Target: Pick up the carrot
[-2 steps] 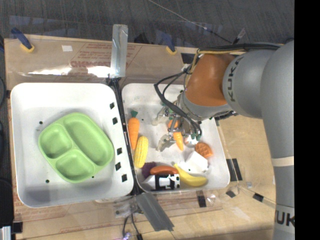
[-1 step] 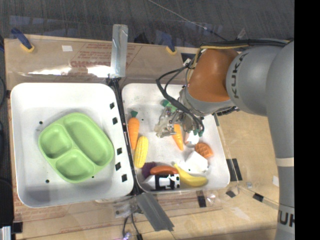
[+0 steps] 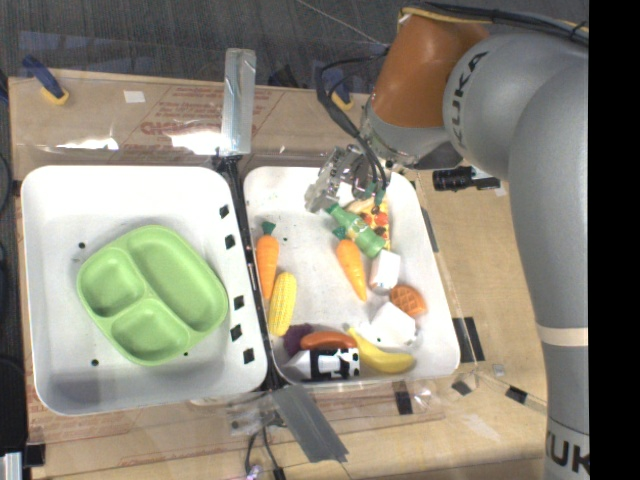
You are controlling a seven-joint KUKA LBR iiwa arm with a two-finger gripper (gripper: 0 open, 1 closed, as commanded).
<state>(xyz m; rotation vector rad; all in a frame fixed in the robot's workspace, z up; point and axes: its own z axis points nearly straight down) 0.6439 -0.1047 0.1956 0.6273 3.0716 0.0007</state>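
Note:
Two orange carrots lie in the right bin [image 3: 425, 238]. One carrot [image 3: 267, 260] rests along the bin's left wall, its green top pointing to the back. The other carrot [image 3: 351, 266] lies near the middle, its green top [image 3: 343, 222] pointing up-left toward the gripper. My gripper [image 3: 334, 186] hangs over the bin's back part, just above and behind that green top. The arm's orange band [image 3: 425, 68] and grey wrist cover the bin's back right corner.
Beside the left carrot lies a yellow corn cob [image 3: 282, 303]. A banana [image 3: 386, 357], white pieces [image 3: 386, 269], a red-orange piece [image 3: 408, 300], a purple item [image 3: 295, 340] and a black-and-white toy [image 3: 331, 364] crowd the front. The left bin [image 3: 50, 208] holds a green divided plate [image 3: 150, 293].

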